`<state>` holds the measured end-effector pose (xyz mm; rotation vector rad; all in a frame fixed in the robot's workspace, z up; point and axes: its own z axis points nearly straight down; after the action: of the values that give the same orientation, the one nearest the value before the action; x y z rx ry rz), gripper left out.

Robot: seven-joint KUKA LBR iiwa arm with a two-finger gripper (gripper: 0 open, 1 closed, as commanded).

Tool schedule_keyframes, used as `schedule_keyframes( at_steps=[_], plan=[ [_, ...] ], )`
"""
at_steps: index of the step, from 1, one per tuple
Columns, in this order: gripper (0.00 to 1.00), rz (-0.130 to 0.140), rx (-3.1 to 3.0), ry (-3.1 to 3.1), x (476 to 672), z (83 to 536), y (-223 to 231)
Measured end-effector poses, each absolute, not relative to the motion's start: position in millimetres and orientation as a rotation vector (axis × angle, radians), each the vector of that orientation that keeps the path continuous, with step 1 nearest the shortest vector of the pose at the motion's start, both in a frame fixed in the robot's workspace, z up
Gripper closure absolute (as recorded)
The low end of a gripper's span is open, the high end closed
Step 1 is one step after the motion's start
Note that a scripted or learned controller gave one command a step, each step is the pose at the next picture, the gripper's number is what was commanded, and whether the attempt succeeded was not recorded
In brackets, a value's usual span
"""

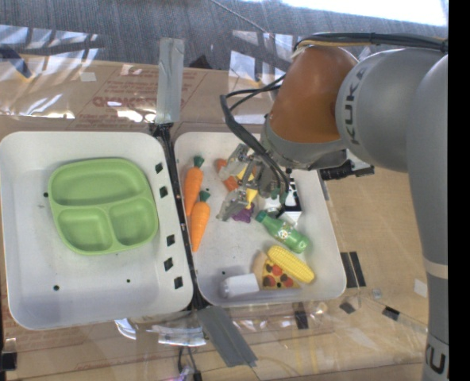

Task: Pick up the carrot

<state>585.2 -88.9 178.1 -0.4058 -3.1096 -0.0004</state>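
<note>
We see the gripper (249,187) hanging over the middle of the right bin (330,236), though we cannot tell how it is set. Two carrots (195,201) lie end to end along the bin's left wall, at nine o'clock from the gripper, apart from it

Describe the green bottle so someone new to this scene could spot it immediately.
Look in the right bin, the one the arm reaches over. The green bottle lies on its side near the middle, just above the yellow corn. It is that bin's only green item with a white cap.
</note>
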Motion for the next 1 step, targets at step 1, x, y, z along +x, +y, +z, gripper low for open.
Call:
schedule_keyframes(
  at_steps=[1],
  plan=[
    [0.0, 0.0, -0.536, -3.09, 521.3, 119.5, -107.3]
  ],
)
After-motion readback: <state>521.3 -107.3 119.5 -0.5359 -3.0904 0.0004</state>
